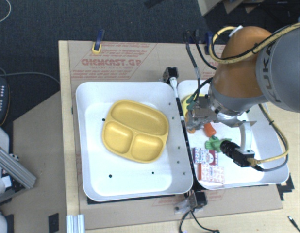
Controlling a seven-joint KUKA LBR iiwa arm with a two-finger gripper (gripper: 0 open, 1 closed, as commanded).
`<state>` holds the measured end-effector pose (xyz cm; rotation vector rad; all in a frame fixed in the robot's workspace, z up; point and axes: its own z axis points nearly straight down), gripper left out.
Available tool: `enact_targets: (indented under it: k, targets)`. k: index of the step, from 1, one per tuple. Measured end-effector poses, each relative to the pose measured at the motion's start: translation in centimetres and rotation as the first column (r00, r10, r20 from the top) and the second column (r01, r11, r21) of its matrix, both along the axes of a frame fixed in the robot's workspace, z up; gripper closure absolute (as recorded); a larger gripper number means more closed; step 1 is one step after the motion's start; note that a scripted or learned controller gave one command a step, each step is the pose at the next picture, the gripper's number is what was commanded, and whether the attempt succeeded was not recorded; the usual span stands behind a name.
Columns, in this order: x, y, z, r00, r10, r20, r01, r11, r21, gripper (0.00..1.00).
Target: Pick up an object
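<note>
The arm is reaching in from the right of the frame and hanging over the right bin, w/ its orange band covering that bin's upper part. The gripper is sitting low at the bin's left side, just beside the wall between the two bins, approx. mid-frame. Its state can't be told from this angle, since the wrist is blocking the view from above, and nothing is visibly gripped.

Nearest thing: a small orange piece is lying just right of the gripper, close to it, maybe touching (can't tell which). A green piece is lying just below the orange one, i.e. down and to the right of the gripper, near but apart from it. A red-and-white packet is lying flat further down, by the right bin's lower left corner, directly below the gripper and clear of it. A bit of yellow-green is peeking out above the gripper at the arm's edge, too hidden to identify.

The left bin is holding a yellow divided tray, w/ one long compartment on top and two smaller ones beneath, sitting around the bin's centre, left of the gripper and across the wall from it. Both bins are resting on a tan board w/ red lettering at the upper left.
</note>
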<state>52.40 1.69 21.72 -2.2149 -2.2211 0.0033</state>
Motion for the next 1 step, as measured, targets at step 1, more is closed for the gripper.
enact_targets:
  k: [1]
  targets:
    - [-3.53, 2.86, 1.14, 1.000, 0.001, 0.001, -0.001, 1.000, 0.000, 1.00]
